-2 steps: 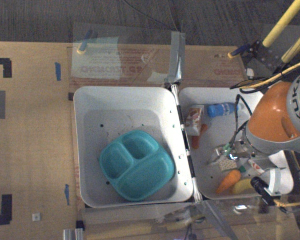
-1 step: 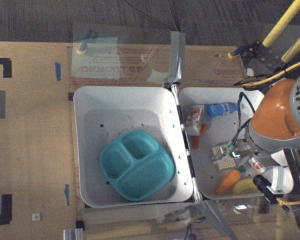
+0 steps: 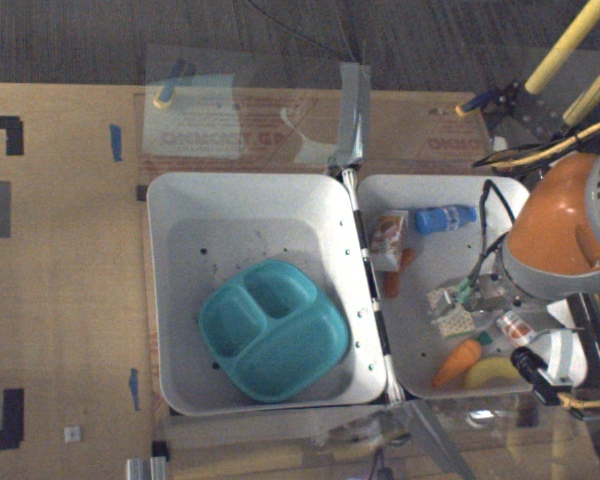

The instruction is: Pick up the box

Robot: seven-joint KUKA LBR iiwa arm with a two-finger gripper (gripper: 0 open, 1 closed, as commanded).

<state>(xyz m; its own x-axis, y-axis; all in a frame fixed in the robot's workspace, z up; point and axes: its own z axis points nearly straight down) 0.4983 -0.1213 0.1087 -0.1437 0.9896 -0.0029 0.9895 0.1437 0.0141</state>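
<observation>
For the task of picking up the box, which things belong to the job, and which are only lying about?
Job:
box, against the right bin's left wall
gripper, low in the right bin

Lying about:
blue bottle
carrot
banana
teal divided plate, in the left bin

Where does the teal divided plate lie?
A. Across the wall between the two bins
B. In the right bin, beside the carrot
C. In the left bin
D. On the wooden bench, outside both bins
C: the teal divided plate rests wholly on the floor of the left bin.

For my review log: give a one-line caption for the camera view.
Arm over the right bin beside box, blue bottle and carrot; teal tray in the left bin.
</observation>
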